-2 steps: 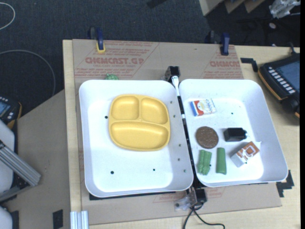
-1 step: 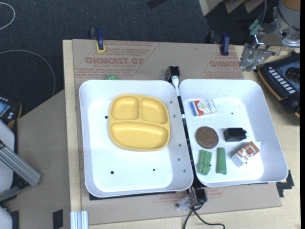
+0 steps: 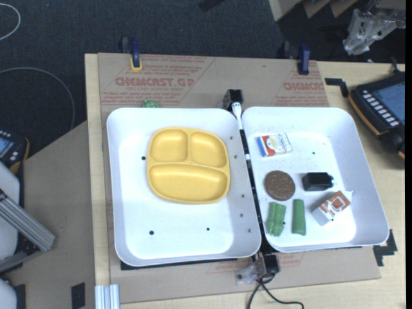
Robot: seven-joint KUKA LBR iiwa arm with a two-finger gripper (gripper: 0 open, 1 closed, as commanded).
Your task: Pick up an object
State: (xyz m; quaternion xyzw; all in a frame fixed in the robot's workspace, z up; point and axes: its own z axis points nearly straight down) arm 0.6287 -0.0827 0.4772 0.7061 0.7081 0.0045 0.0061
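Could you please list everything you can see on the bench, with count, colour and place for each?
Bins: two, white, side by side on the bench.
Divided plate: one, yellow, left bin.
Small carton: one, white with blue and red, right bin, far part.
Round disc: one, brown, right bin, middle.
Black block: one, right of the disc.
Green pieces: two, right bin, near edge.
Small box: one, orange, white and grey, right bin, near right.
Clamps: two, blue, bench's far edge.
Gripper: grey, top right, beyond the bench.

One fixed camera looks down from above at a slant, far enough back to take in the whole brown board-topped desk and both shallow white plastic bins side by side.
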